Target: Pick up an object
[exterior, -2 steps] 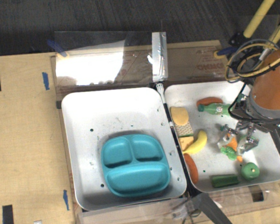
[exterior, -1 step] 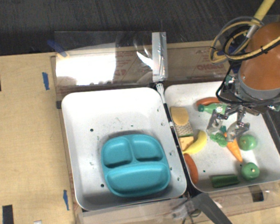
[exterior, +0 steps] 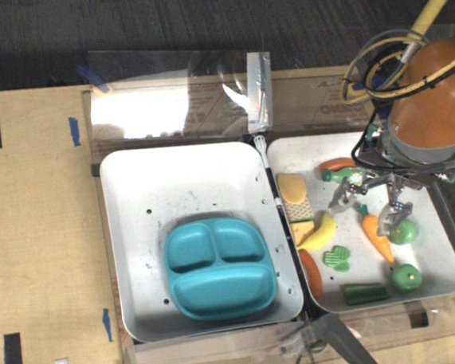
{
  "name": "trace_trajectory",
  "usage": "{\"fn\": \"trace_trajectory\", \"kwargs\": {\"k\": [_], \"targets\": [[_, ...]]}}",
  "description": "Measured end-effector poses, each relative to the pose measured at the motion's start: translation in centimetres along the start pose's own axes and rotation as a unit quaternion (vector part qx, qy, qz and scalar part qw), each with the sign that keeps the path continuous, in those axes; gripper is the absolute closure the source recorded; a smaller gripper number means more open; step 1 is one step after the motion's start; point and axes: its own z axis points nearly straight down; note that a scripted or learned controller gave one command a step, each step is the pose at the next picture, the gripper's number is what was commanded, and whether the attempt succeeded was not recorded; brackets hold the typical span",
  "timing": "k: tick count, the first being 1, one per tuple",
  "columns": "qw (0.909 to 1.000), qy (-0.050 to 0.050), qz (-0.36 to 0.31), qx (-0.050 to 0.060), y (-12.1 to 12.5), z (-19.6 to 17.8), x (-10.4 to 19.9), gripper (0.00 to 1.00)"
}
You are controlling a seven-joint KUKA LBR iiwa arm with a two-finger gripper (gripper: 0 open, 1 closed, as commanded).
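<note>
The right bin [exterior: 448, 272] holds several toy foods. Among them are a yellow banana [exterior: 319, 231], an orange carrot [exterior: 380, 240], a tan bread slice [exterior: 292, 187], a red sausage [exterior: 336, 164], a dark green cucumber [exterior: 364, 291] and a green apple [exterior: 406, 277]. My gripper [exterior: 367, 206] hangs over the middle of this bin, open, with its metal fingers [exterior: 343, 196] spread. One fingertip is just right of the banana. The other is above a green ball [exterior: 405, 233]. The carrot's top lies just below the gap, and nothing is between the fingers.
A teal divided plate [exterior: 218, 266] lies in the left bin [exterior: 125, 195]. A small green piece [exterior: 337, 257] and a red-orange piece [exterior: 311, 275] sit near the divider. The arm's orange band [exterior: 432, 105] and cables overhang the right bin's back right corner.
</note>
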Motion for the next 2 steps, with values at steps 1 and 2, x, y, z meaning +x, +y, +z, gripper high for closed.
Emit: {"fn": "trace_trajectory", "kwargs": {"k": [1, 2], "targets": [[0.9991, 0.0, -0.043, 0.002, -1.3, 10.6, 5.2, 0.0], [0.9984, 0.0, -0.056, 0.003, -7.9, 10.9, 8.4, 0.0]]}}
